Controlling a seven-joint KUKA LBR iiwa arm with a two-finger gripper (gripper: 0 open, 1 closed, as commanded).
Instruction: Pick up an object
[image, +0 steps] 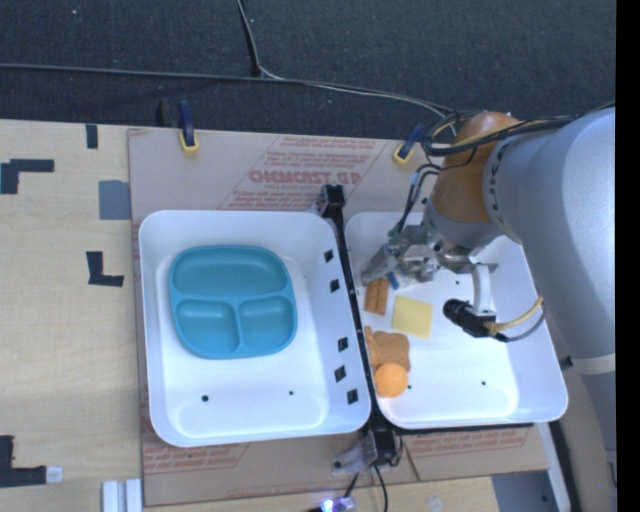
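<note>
Gripper (385, 262) hangs low in the right bin (500, 400), fingers spread and empty — just above the cracker (377, 296). Cheese (412, 316) lies right of the cracker; orange (390, 380) below it.

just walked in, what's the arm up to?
The arm has its gripper down in the right bin, just above a small brown block. A pale yellow slice, a tan piece and an orange ball lie nearby. The blue divided plate sits in the left bin.
</note>
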